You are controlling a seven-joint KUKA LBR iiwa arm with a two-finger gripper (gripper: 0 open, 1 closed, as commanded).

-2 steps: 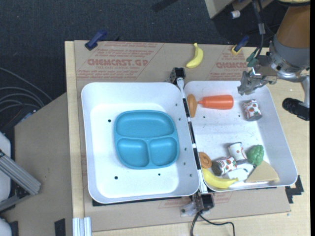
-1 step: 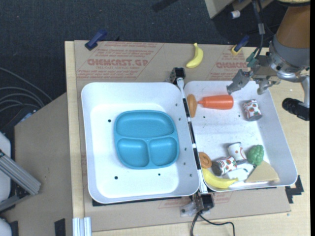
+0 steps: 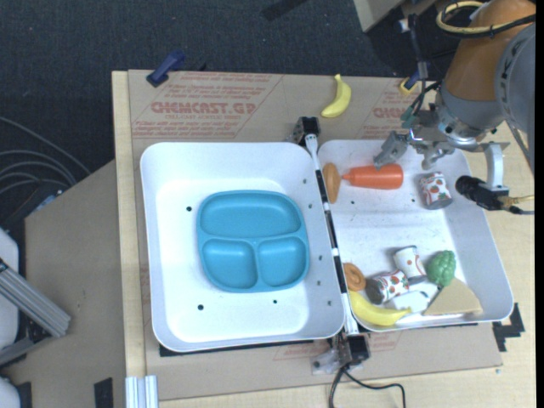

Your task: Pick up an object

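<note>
Gripper (image 3: 414,145) fingers spread (nothing between them) above the carrot (image 3: 375,177).

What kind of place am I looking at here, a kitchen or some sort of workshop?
Most likely a robotics lab bench, not a kitchen. A grey and orange robot arm reaches over two white bins; the food, such as the carrot, looks like toys, and loose cables lie on the dark floor.
</note>
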